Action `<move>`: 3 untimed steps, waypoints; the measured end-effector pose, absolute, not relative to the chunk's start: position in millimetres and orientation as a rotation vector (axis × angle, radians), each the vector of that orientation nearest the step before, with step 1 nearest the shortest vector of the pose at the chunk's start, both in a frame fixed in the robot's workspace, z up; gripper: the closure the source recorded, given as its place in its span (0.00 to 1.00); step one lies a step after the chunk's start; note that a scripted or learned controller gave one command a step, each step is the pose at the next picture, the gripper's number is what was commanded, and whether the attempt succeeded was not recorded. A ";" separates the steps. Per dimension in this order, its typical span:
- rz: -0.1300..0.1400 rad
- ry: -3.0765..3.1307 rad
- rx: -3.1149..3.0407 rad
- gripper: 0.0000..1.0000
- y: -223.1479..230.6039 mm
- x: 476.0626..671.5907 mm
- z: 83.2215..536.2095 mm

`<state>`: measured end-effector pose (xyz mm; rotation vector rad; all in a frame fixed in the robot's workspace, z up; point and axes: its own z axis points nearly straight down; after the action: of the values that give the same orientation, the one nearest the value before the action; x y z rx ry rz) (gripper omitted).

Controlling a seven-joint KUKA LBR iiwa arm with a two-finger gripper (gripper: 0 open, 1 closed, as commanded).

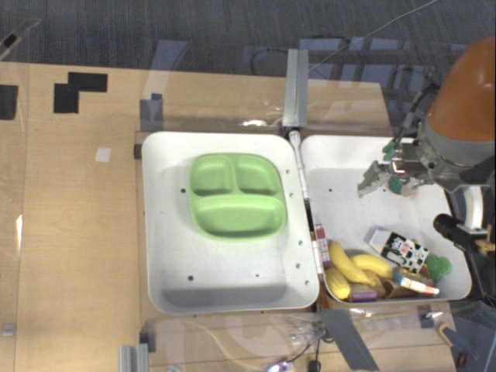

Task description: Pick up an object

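The left bin (pixel 167 285) has a green tray (pixel 236 195) in its middle. The gripper (pixel 381 178) hangs open and holding nothing over the right bin (pixel 341 161), whose front edge holds bananas (pixel 353 268), maybe for grabbing.

The green tray (pixel 235 195) looks like smooth matt plastic, the white bins (pixel 167 231) glossy, the bench (pixel 70 208) pale wood.
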<state>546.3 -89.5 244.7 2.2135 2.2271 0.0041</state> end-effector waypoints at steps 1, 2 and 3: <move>0.004 2.096 2.336 0.00 -164.9 642.6 160.8; 0.009 2.195 2.236 0.00 -202.1 641.2 88.3; 0.018 2.193 2.228 1.00 -200.9 644.5 102.4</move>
<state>644.5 -200.9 102.4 2.2282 2.1931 0.0185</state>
